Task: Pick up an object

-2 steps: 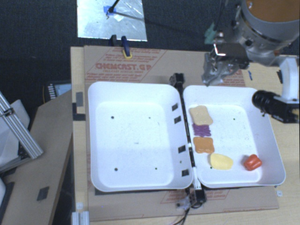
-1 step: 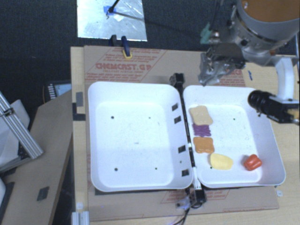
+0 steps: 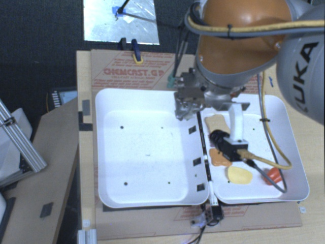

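While the grey and orange arm (image 3: 244,39) leans in from the table's right edge, its metal gripper (image 3: 189,104) hangs over the near-touching inner rims of the two bins, probably lining up a pick; whether the fingers are parted or clenched I cannot tell. Left shallow white bin (image 3: 147,146) lies bare beneath. Right shallow white bin (image 3: 289,136) holds the candidates: a yellow oval piece (image 3: 239,175), an orange flat piece (image 3: 219,159) and a small red piece (image 3: 274,175), all nearer the front edge than the gripper

Glossy orange arm band (image 3: 238,14), smooth white plastic bins (image 3: 147,151), matt cardboard (image 3: 134,70) beneath
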Motion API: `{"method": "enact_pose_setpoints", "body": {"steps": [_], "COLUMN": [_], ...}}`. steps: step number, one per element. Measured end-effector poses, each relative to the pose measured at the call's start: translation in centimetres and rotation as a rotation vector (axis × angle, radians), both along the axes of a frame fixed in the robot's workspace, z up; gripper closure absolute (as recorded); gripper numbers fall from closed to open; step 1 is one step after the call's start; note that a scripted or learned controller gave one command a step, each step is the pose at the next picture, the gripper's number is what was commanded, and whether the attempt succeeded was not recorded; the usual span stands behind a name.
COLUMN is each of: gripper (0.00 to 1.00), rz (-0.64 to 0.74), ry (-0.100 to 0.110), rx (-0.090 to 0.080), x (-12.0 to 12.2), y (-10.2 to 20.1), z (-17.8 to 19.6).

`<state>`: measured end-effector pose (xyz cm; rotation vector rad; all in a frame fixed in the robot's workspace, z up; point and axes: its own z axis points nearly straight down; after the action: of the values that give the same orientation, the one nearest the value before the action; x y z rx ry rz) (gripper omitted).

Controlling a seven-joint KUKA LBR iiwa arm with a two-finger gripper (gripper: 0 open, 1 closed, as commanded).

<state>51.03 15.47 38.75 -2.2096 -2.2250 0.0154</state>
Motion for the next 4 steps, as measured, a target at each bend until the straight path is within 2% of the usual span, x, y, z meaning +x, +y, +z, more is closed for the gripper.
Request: {"method": "enact_pose_setpoints", "body": {"steps": [1, 2, 3, 4], "gripper": [1.0, 1.0, 1.0, 1.0], "rz": [0.0, 0.0, 0.0, -0.007], "ry": [-0.027, -0.016, -0.012, -0.013], "rx": [0.009, 0.004, 0.005, 0.004], "x": [-1.3, 4.6, 3.1, -1.1], "y": [2.3, 5.7, 8.1, 4.1], "z": [14.3, 14.8, 14.7, 14.8]}}
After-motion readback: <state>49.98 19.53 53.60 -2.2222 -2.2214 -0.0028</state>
